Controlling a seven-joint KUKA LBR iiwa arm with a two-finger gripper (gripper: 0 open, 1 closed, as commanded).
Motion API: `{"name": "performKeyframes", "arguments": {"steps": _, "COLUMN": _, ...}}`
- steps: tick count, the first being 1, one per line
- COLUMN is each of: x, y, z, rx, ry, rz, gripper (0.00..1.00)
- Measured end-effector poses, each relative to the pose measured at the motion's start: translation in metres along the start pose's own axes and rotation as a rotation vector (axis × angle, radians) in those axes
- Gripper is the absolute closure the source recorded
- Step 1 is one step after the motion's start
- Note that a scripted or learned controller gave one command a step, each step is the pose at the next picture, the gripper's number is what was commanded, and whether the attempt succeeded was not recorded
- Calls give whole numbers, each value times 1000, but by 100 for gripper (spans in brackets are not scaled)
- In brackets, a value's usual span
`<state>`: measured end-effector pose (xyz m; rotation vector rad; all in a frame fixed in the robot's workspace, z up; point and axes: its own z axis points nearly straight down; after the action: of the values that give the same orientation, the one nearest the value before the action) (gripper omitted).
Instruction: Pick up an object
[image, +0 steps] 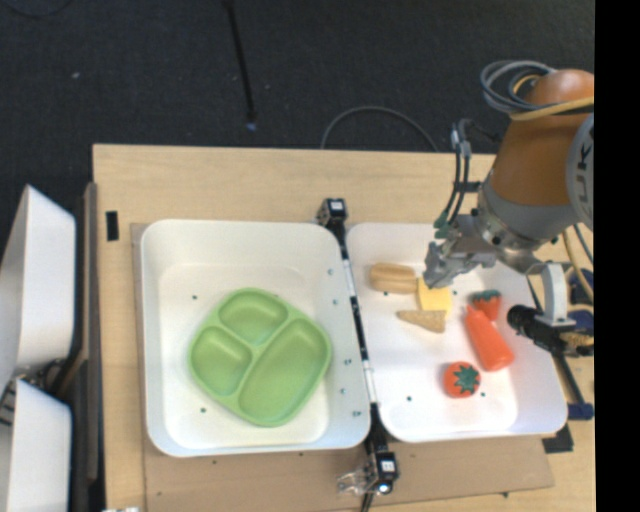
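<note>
Gripper (437, 272) hovering over cheese (434, 298) in right bin (400, 420), beside bread (393, 277). Finger state: can't tell. Carrot (488, 337), tomato (461, 379) lying nearby. Green plate (261, 355) sitting in left bin (160, 300).

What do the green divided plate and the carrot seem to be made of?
Green divided plate: likely molded plastic, matte with a soft sheen, uniform color. Carrot: probably toy plastic, smooth, solid orange with a green top. Neither is certain from this view.

A green three-compartment plate (262, 355) is seen in the left bin (160, 250), while in the right bin (500, 415) the gripper (437, 276) is positioned over a yellow cheese block (434, 299), near a bread roll (392, 277), a carrot (487, 335) and a tomato (461, 380).
</note>
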<state>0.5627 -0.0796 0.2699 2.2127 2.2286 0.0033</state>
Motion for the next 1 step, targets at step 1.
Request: {"name": "performKeyframes", "arguments": {"steps": 1, "x": 52, "y": 26, "z": -2, "rx": -1, "ry": 0, "rz": 0, "gripper": 100}}
